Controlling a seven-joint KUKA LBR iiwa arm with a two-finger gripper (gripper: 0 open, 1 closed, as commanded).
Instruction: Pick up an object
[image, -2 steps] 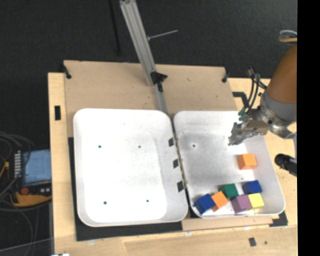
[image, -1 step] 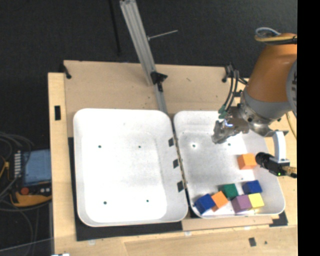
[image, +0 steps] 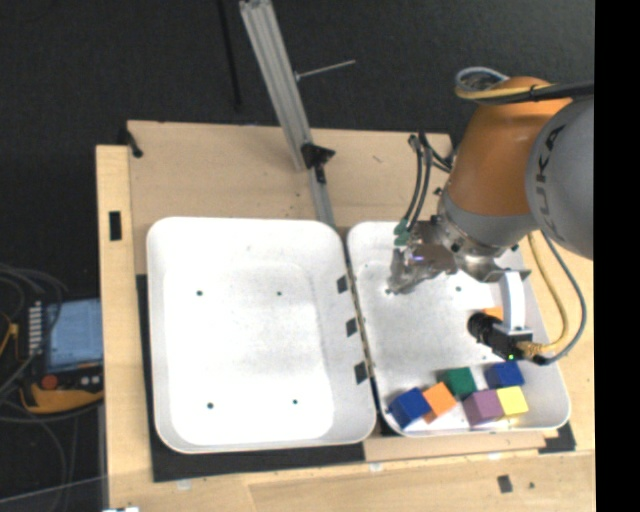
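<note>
My gripper (image: 405, 282) hangs over the right bin (image: 400, 330); whether it is spread I cannot tell. The blue cube (image: 408, 406), near edge, looks light, rigid; take its flat opposite sides

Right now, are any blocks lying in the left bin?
No, the blocks all sit clustered at the near edge of the right bin, beside the left bin.

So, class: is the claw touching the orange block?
Apart. The camera view shows the claw high in the right bin, bare white floor between it and the orange block.
</note>
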